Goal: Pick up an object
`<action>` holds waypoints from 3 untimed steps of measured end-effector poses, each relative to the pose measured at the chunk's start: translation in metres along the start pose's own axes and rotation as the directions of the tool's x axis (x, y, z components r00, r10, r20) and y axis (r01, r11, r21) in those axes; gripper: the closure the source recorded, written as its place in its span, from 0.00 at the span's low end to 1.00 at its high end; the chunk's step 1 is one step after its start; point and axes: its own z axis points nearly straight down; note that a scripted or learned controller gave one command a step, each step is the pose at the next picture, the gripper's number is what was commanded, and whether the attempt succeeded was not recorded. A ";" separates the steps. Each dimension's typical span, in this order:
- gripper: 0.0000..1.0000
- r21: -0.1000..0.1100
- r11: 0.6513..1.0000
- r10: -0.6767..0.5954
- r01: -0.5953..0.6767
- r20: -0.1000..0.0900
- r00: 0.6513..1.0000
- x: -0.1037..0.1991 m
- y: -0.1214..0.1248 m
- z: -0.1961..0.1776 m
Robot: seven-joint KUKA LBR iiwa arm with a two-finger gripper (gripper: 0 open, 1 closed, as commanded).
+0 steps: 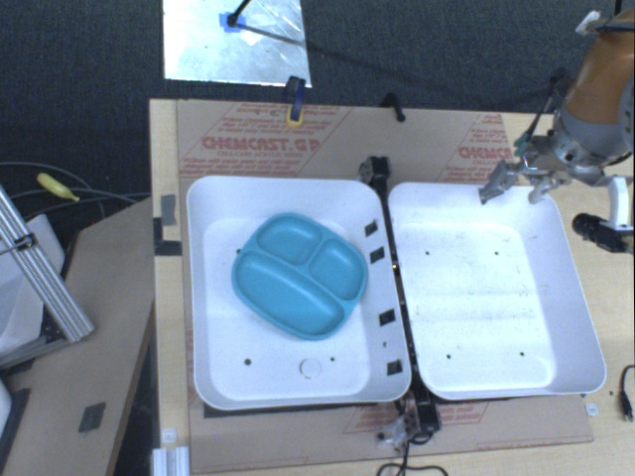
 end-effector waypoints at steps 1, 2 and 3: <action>0.00 0.010 1.000 0.005 -0.005 -0.001 1.000 -0.030 -0.040 0.093; 0.00 0.008 1.000 0.004 -0.004 -0.002 1.000 -0.028 -0.102 0.110; 0.00 -0.005 1.000 -0.012 0.012 -0.005 1.000 0.082 -0.089 0.049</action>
